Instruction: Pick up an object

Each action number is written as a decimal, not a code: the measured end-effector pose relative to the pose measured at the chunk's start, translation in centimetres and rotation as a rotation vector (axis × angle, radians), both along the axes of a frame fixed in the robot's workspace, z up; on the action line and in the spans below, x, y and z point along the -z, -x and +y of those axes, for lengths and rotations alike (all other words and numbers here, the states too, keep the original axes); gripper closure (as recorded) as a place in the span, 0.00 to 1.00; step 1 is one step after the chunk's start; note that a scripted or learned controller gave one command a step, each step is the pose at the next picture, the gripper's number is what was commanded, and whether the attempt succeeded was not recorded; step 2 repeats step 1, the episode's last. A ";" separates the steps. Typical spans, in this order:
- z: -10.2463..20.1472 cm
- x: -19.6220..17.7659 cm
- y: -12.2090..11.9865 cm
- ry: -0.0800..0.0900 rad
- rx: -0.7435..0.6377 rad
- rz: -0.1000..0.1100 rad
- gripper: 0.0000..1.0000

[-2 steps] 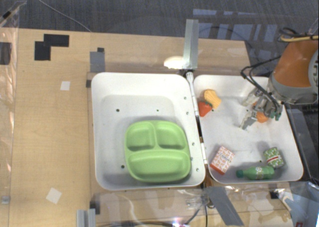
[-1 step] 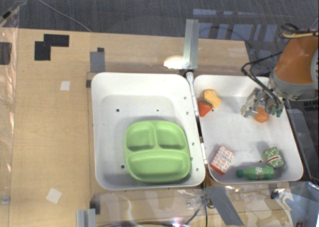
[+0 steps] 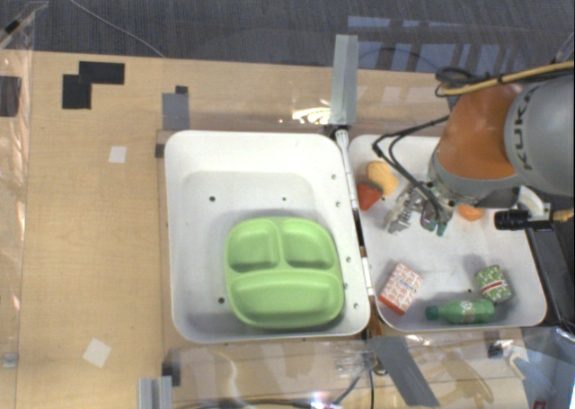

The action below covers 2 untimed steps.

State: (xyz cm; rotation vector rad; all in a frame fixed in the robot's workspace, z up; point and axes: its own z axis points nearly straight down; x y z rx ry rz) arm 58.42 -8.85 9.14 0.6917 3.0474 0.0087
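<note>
orange item half under arm

We see the arm reaching in from the right, its grey body broad at the frame's edge and its orange band turned toward us just above the wrist. Black cables loop out from the wrist on its left side. Below the band the gripper points down and to the left, hanging low. Its metal fingers look slightly spread, though we cannot tell for certain how they stand.
</note>
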 end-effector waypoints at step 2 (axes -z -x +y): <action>5.9 -10.1 -3.6 0.000 0.011 -0.003 1.00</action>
